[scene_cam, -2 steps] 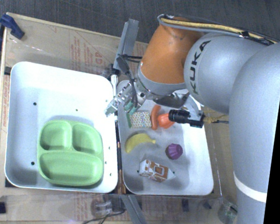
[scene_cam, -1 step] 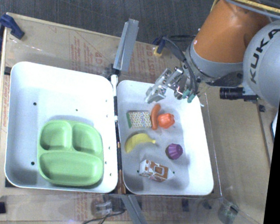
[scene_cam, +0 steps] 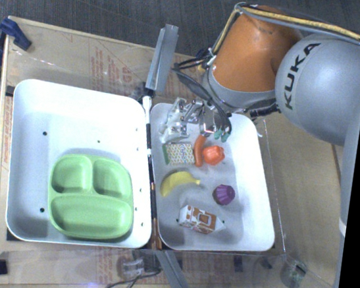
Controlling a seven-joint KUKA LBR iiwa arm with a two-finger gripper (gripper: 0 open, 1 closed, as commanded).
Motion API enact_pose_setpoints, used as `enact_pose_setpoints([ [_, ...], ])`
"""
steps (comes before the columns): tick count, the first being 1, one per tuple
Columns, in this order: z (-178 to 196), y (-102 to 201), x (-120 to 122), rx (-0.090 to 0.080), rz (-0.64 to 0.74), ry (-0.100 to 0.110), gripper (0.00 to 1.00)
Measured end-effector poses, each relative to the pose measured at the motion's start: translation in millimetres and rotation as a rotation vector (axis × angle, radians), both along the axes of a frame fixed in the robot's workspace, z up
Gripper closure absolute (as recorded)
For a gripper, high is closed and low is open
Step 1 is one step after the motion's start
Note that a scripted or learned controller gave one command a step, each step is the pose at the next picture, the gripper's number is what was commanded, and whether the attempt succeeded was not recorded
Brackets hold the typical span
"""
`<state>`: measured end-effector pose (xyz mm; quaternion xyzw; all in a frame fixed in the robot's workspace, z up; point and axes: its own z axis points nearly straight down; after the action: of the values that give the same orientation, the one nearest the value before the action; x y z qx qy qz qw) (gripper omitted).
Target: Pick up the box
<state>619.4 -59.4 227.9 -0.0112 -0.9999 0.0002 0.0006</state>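
A small white and brown box (scene_cam: 199,220) lies on its side near the front of the right bin (scene_cam: 260,211). My gripper (scene_cam: 187,120) hangs over the back left part of that bin, well behind the box and apart from it. Just in front of the gripper lies a flat green-speckled pack (scene_cam: 180,153). The view does not show anything held in the gripper. The arm's orange band (scene_cam: 249,50) and grey wrist hide the bin's back edge.
Also in the right bin are an orange toy vegetable (scene_cam: 210,153), a yellow banana (scene_cam: 178,182) and a purple piece (scene_cam: 224,194). The left bin (scene_cam: 37,120) holds a green divided tray (scene_cam: 91,197). A grey bar (scene_cam: 161,57) stands behind the bins.
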Motion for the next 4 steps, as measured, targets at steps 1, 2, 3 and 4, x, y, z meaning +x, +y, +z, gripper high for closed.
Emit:
enact_pose_setpoints([
  [1,-35.7,-18.1,-15.8,0.001,0.654,0.001,1.0],
  [2,-34.7,-16.3,36.0,-0.001,0.207,-0.005,1.0],
  [3,-7.8,-36.0,2.1,0.0,0.267,-0.002,1.0],
  [4,-7.9,-36.3,2.0,0.0,0.267,-0.002,0.0],
])
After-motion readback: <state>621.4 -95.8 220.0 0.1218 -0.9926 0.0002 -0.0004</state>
